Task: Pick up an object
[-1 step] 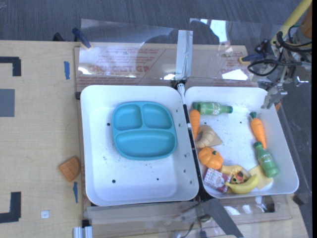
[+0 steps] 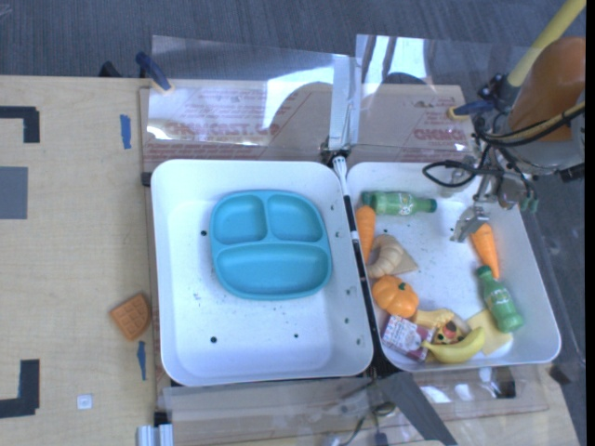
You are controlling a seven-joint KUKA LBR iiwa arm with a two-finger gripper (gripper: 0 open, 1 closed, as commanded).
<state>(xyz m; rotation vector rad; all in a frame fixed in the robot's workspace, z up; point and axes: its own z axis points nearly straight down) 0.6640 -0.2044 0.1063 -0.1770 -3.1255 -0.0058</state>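
My gripper hangs low over the right bin, near its back right. Its tip is just above the upper end of a small carrot, and I cannot tell whether it touches it. Also in that bin are a green bottle lying at the back, a second carrot along the left wall, a beige cone-shaped toy, an orange pumpkin, a red and white packet, a banana and another green bottle.
The left bin holds a blue divided plate. An orange waffle-like piece lies on the wooden bench to the left of the bins. Black cables loop from the arm over the right bin's back edge.
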